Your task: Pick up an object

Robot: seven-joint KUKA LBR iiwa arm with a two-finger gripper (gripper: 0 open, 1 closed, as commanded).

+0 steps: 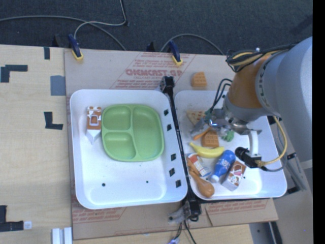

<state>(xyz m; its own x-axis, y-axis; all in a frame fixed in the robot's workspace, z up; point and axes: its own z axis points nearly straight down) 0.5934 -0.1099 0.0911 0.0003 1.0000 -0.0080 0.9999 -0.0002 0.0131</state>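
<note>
Fingers [212,122] of the grey arm [284,85] are hanging low over the upper left part of the right bin [269,187], buried in wrist hardware and cables, and whether they are parted or closed cannot be told; nothing is showing between them.

Carrying the scene, the tabletop [30,151] is lying under a sheet of printed cardboard [127,72], which two blue clamps [76,49] are pinning at its far edge. The arm is reaching in from the right, its orange band [246,88] sitting above the right bin.

Side by side on the cardboard, the left bin [127,187] and the right bin are touching along their inner walls. A green divided plate [133,132] is lying flat in the left bin, with a small orange-and-white carton [93,123] touching its left rim.

Crowding the left half of the right bin, a yellow banana [205,150] is lying just below an orange block [209,138], which is sitting right beneath the wrist. A blue bottle [223,165] is slanting between the banana and a red-and-white carton [234,176]. A brown pear-shaped piece [203,186] is resting near the front wall, beside an orange-and-white tube [195,165]. A tan wedge [194,117] is lying to the left of the wrist, and a small green piece [227,134] just to its right.

Outside the bins, an orange waffle-like block [199,80] is sitting on the cardboard.
</note>
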